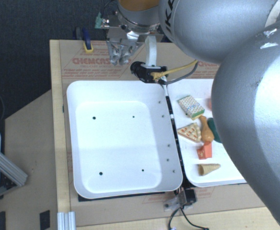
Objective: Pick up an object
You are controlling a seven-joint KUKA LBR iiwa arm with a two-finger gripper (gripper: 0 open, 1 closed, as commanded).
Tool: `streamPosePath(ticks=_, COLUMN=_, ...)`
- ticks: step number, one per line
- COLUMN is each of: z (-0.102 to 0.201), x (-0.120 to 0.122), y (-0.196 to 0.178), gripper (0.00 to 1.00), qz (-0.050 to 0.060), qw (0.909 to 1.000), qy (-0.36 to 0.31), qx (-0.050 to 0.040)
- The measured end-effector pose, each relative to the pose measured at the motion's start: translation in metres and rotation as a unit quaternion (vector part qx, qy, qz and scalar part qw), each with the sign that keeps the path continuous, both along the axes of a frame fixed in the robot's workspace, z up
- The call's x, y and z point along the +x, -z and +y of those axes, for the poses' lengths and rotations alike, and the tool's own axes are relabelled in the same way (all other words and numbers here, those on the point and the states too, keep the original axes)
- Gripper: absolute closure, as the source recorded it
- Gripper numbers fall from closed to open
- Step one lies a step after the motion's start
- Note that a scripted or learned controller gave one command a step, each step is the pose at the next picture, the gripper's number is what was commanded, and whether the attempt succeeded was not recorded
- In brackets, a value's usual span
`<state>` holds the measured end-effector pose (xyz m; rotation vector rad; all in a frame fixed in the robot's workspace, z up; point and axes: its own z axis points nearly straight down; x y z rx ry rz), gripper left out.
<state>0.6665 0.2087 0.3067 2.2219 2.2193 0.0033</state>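
- tool (pixel 120 57) hangs over the bare table (pixel 63 66), just past the far rim of the left bin (pixel 116 143) and outside it.
- tool state: cannot tell whether released or clenched from this angle.
- grey arm (pixel 245 80) covers much of the right bin (pixel 224 176).
- objects to pick all lie in the right bin, well apart from the tool.
- patterned box (pixel 191 106) lies farthest back.
- pizza-slice wedge (pixel 190 132) lies nearer the front, touching a tan pin-shaped piece (pixel 206 130).
- red block (pixel 204 151) sits just in front of the pin's thick end.
- cone (pixel 209 168) lies on its side, nearest the front rim.
- green piece (pixel 214 131) lies beside the pin, partly hidden by the arm.
- blue-and-yellow clamp (pixel 87 40) sits on the table's far edge, left of the tool.
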Motion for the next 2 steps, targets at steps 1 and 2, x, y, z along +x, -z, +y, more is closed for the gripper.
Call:
streamPosePath(ticks=1, z=-0.0081, x=-0.0002, y=-0.0006, gripper=1.00, qz=0.002, qw=1.0000, qy=0.000, qx=-0.0005)
streamPosePath(ticks=2, z=-0.0081, x=-0.0001, y=-0.0027, gripper=1.00, qz=0.000, qw=1.0000, qy=-0.001, qx=-0.0004)
